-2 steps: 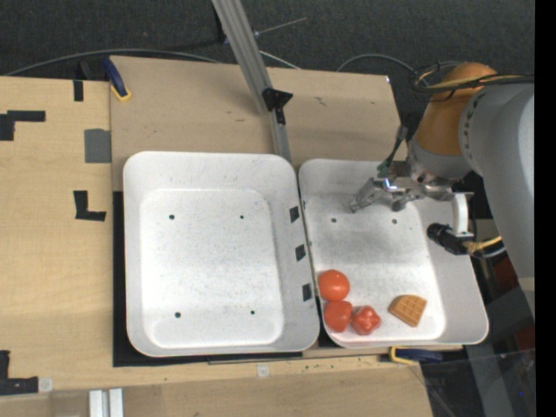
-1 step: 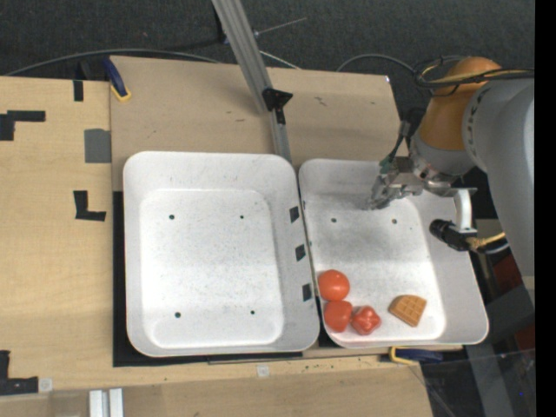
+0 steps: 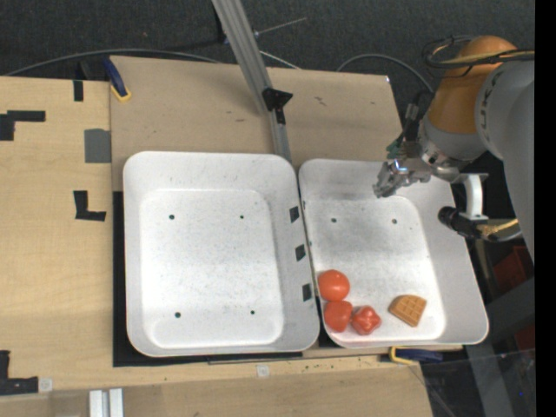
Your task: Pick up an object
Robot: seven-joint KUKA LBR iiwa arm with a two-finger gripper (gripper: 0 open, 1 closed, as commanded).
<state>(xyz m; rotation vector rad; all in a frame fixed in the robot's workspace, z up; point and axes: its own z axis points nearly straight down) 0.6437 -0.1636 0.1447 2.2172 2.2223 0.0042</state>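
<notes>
We are hovering our gripper (image 3: 388, 183) over the right bin's (image 3: 452, 259) far edge, its opening unreadable; the waffle piece (image 3: 408, 309) is lying near-right, seemingly light, stiff; we're favouring its edges.

1. I can't read any words, numbers or brand names from here.
2. The two white bins (image 3: 208, 168) have little dark dots and specks, but no letters.
3. The black tape bits (image 3: 85, 205) on the bench spell nothing.
</notes>
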